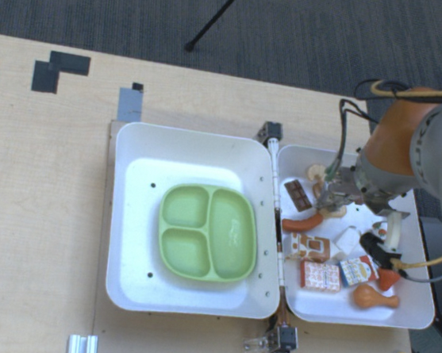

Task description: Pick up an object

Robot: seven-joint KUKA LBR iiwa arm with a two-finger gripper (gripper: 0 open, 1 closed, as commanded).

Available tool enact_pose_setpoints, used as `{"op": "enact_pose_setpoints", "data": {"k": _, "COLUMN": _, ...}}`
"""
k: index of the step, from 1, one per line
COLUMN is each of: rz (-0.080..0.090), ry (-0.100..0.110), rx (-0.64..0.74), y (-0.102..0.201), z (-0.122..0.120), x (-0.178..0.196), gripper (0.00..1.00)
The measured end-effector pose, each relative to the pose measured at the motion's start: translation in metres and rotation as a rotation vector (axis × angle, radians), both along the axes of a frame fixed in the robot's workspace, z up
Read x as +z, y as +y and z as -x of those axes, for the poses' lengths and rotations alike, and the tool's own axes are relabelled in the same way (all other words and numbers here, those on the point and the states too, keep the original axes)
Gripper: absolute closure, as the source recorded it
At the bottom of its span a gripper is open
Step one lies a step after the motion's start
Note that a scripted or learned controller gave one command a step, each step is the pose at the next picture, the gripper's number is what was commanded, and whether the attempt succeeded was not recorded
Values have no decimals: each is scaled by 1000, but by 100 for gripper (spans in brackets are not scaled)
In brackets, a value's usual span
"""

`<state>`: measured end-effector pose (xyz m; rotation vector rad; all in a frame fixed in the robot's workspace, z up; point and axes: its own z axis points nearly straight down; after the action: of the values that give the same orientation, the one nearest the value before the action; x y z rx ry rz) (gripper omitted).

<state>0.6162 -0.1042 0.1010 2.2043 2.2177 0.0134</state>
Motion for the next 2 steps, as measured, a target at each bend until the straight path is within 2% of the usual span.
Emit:
{"op": "enact_pose_setpoints", "data": {"k": 1, "rz": 0, "ry": 0, "rx": 0, "y": 0, "z": 0, "x": 0, "gripper": 0}}
{"op": "enact_pose_setpoints", "data": {"k": 2, "rz": -5, "ry": 10, "rx": 3, "y": -11, "z": -30, "x": -11, "gripper": 0}}
